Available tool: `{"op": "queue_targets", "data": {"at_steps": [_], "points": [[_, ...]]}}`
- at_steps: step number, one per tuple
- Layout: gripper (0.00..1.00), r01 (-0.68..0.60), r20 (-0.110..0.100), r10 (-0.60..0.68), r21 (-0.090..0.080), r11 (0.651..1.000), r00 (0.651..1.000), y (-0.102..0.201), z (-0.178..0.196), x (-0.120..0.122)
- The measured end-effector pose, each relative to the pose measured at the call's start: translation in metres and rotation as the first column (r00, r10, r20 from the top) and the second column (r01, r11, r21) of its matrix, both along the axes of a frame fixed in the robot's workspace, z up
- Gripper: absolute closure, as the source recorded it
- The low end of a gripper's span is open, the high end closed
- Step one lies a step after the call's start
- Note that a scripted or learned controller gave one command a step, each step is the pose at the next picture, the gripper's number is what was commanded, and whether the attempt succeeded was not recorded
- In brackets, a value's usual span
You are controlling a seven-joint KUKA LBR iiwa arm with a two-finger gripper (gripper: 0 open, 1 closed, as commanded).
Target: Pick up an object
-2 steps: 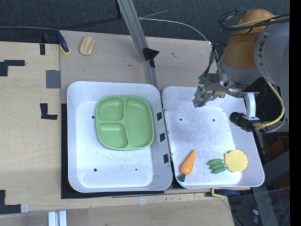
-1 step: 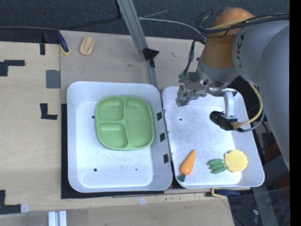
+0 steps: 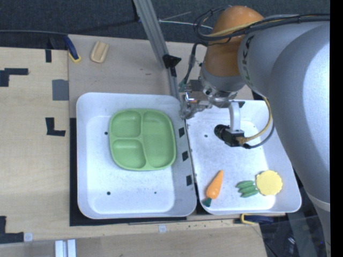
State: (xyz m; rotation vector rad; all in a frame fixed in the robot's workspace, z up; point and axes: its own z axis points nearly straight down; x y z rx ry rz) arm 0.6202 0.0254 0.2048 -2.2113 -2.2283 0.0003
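Bulky grey arm (image 3: 292, 84) with orange band (image 3: 233, 39), black cables, metallic wrist fittings

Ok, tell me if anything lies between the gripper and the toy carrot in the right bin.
Nothing visible does. The gripper sits at the right bin's far-left corner, and the toy carrot lies near the bin's front edge, with bare white floor between them. The yellow-and-green toy lies off to the side.
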Motion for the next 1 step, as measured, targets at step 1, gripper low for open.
{"op": "queue_targets", "data": {"at_steps": [1], "points": [[1.00, 0.001, 0.000, -0.001, 0.000, 1.000, 1.000, 0.0512, -0.0028, 0.0036]]}}
